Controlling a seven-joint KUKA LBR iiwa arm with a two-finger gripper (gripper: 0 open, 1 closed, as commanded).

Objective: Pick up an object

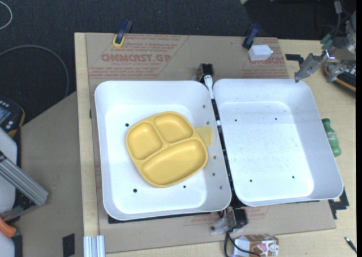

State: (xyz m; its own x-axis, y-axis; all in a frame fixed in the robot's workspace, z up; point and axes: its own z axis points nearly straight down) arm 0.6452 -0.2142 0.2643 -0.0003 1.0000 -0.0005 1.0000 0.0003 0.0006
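On the counter (169, 52), two white bins are sitting side by side. One yellow divided plate (166, 148) is lying in the left bin (113, 193). Whether the jaws are apart, I cannot tell.

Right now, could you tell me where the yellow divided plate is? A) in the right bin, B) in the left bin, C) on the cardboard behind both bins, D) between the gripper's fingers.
B: the yellow divided plate lies flat on the floor of the left bin, while the gripper sits well away at the far right corner of the right bin.
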